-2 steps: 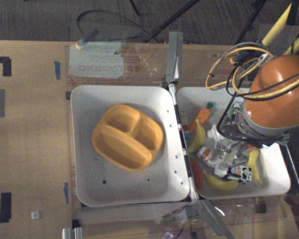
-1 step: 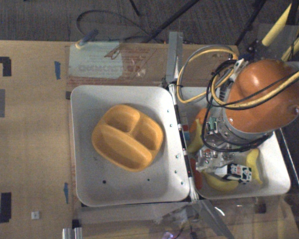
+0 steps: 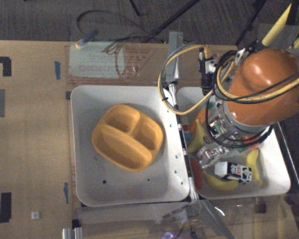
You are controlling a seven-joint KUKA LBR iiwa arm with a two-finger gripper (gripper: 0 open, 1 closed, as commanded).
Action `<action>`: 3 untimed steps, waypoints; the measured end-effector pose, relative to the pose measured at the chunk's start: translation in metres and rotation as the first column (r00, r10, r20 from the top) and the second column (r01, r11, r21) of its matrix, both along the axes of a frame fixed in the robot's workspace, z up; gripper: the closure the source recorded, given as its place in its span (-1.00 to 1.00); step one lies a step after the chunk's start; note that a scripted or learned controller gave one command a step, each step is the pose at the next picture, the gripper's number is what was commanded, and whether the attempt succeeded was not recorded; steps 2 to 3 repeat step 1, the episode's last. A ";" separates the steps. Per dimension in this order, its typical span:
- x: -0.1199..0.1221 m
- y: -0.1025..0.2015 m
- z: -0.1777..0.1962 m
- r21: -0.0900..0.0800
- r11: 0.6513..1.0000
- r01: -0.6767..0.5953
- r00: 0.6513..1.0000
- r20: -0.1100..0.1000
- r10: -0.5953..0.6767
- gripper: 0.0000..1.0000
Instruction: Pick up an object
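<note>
yellow banana (image 3: 224,182), curved, in right bin (image 3: 281,176)

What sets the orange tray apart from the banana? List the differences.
The orange tray is broad, with three compartments; the banana is slim and curved. The tray lies in the left bin in plain sight; the banana lies in the right bin, partly under the arm.

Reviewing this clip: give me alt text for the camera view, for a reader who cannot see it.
Seen from above, the grey arm with its orange band reaches down into the right white bin, its gripper low among small yellow and mixed items. The left white bin holds an orange divided plate lying flat. Both bins sit side by side on a wooden bench.
</note>
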State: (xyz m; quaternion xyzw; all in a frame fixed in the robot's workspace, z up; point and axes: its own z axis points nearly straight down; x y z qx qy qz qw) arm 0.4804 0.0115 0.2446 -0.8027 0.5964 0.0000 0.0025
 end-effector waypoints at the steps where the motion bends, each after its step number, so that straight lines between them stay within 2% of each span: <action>1: 0.000 0.000 -0.004 0.000 0.970 -0.242 0.970 -0.001 0.242 1.00; 3: 0.000 0.000 -0.004 0.000 0.970 -0.242 0.970 -0.001 0.242 1.00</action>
